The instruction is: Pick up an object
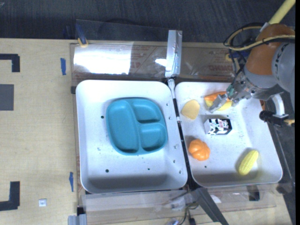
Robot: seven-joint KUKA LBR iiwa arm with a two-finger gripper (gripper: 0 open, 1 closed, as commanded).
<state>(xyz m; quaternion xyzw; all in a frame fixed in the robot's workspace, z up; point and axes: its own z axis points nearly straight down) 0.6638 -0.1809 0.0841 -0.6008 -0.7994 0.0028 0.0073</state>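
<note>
A: Looking at the orange-and-yellow toy [214, 97] first. Lying where?

B: Lying in the far part of the right bin [274, 172], near its middle. Touching the pincer [219, 104], or sitting just under its tip; telling which is not possible.

A: Gripping it, then?

B: Cannot tell. Reaching down over the toy and hiding part of it, so no saying whether clenched or released.

A: Moving outward now. Sitting beside it?

B: Resting just to the left, a pale yellow rounded piece [190, 109], close to the bin's left wall. Lying just nearer than the pincer, a black-and-white patterned toy [219, 126], apart from the orange-and-yellow one.

A: And nearer again?

B: Sitting near the left wall, a small orange pumpkin [198, 150]. Lying tilted in the near right corner, a yellow corn cob [248, 161], well apart from the pumpkin.

A: Coming in from which side?

B: Reaching in from the right, the grey arm [283, 74], showing its orange band [261, 62] above the wrist, with cables looping at the far side.

A: Turning to the other side?

B: Standing just beside, the left bin [89, 125], holding a blue divided tray [137, 124] flat in its middle. Carrying both bins, the pale wooden desk [33, 139], bearing black marks and bits of blue tape on the left.
</note>
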